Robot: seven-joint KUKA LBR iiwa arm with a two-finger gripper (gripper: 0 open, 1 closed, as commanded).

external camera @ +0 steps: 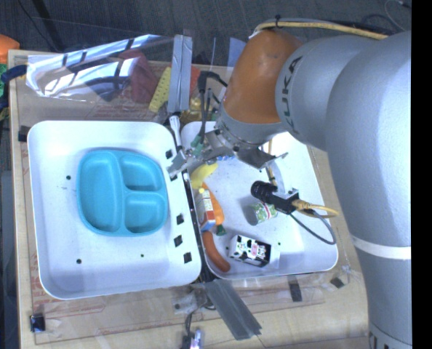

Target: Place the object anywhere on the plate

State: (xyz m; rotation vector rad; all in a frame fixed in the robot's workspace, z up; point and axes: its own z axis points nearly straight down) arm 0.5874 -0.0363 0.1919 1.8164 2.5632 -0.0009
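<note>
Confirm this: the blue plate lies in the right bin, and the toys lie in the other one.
Wrong on one point: the blue plate lies in the left bin, as the camera view shows. The toys do lie in the other one, the right bin.

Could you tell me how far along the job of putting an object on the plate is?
Nothing looks done yet: the blue plate in the left bin has nothing on it. In hand: the arm reaches over the right bin, its hand low by the yellow object at that bin's left wall; a grasp cannot be confirmed. Left: securing an object, carrying it across and setting it on the plate.
</note>
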